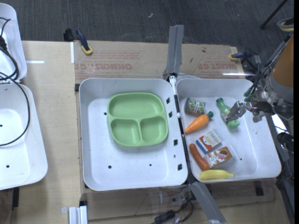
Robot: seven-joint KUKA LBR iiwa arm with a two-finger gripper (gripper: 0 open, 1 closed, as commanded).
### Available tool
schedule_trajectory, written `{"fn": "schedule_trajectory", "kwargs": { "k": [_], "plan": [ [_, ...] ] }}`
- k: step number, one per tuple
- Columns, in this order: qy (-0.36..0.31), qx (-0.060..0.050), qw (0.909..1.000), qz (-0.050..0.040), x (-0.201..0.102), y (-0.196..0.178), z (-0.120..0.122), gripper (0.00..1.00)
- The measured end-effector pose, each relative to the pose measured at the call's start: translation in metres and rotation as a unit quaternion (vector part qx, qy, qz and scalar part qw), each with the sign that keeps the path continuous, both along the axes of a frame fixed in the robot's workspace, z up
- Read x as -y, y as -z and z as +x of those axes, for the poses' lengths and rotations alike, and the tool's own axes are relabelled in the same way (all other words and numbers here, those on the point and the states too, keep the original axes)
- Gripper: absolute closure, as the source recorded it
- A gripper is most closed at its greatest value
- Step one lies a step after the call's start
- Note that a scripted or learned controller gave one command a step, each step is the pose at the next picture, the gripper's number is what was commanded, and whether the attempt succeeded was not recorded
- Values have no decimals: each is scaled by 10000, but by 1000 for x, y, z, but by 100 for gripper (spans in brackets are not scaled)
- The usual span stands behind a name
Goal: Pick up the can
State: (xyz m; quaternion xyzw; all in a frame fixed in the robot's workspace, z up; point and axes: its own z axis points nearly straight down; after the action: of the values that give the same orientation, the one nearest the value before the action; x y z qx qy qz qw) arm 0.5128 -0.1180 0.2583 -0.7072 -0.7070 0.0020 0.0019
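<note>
Claw (237, 112) hovers in the right white plastic bin (266, 169), right over the green plastic bottle (227, 111), apparently lined up on the wrong item; can't tell its grip state from this slanted view. Target, the small green-labelled metal can (195, 106), lies on its side near the bin's back left corner, apart from the claw, just above the orange toy carrot (197, 123). Can label unreadable. Left white bin (88, 139) holds a green divided plate (138, 119). Reversed red lettering on the cardboard bench cover (117, 61), illegible.
</note>
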Motion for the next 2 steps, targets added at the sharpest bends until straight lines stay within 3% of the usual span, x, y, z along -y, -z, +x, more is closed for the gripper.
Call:
{"fn": "schedule_trajectory", "kwargs": {
  "k": [1, 2],
  "plan": [
    [-1309, 4, 9914, 8, -46, 62, 53, 0],
    [-966, 11, 9953, 1, -68, 69, 119, 0]
  ]
}}
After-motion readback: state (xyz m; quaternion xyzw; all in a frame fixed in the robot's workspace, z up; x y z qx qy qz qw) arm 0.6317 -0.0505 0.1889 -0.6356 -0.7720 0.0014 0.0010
